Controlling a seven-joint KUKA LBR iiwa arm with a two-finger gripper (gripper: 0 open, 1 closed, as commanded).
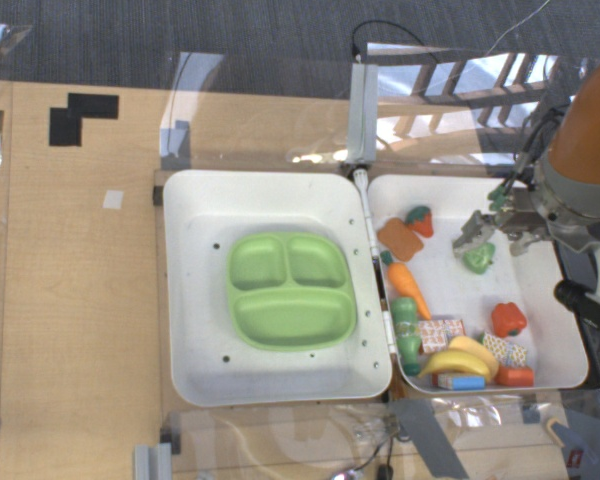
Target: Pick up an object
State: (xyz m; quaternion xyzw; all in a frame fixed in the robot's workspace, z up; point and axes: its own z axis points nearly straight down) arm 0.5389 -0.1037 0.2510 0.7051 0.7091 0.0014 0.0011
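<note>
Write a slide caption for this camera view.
Gripper hovering over a small green toy in the right white bin; green divided plate in the left.

The arm (590, 128) is cut off by the right edge, so only its orange band and wrist show. The gripper (500, 230) hangs over a small green object (479, 258), partly covering it; what that object is cannot be told. In the right bin (576, 363), the near pile overlaps: a banana (458, 358) hides parts of small boxes (440, 332) whose print is too small to read
</note>
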